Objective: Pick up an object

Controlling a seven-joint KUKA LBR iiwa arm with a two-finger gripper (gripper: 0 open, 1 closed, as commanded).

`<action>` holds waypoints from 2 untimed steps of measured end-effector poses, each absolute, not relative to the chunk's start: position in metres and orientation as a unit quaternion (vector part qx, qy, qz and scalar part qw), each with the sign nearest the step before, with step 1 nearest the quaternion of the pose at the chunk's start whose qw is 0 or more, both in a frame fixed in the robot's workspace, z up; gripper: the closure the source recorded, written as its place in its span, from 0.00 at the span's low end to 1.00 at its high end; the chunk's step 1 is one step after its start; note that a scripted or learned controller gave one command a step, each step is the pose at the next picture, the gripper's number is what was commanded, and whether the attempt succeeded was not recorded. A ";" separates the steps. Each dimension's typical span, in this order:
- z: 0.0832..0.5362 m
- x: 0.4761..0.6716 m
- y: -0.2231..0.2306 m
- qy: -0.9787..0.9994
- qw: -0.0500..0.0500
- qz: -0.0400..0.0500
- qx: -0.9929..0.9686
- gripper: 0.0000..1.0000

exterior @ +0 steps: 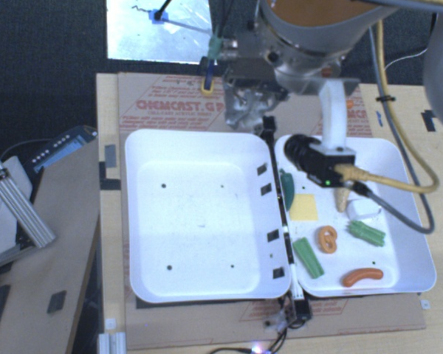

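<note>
Your gripper (252, 115) hangs over the far rim where the two bins meet; you cannot tell how far it is open or whether it grips anything.
Nearer you and right of it, the right bin (421, 264) holds a yellow square (304, 207), an orange ring (327, 239), a green block (308, 257) and an orange sausage (362, 276), all well apart from it. Red-printed cardboard (170, 105) on a wooden bench (59, 220) lies beneath; beyond the gripper you see dark carpet (44, 50) and a shiny panel (159, 21).
</note>
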State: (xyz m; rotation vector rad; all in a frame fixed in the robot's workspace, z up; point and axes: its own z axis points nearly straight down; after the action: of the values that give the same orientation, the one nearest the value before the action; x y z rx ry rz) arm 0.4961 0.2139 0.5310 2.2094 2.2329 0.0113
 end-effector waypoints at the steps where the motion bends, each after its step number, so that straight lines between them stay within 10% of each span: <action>1: 0.524 0.486 0.236 0.709 0.000 0.001 0.705 1.00; 2: 0.463 0.511 0.185 0.706 0.000 -0.002 0.708 1.00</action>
State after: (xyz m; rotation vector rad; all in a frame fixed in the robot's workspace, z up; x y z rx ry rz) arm 0.5106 0.1852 0.4631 2.2259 2.2177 -0.0067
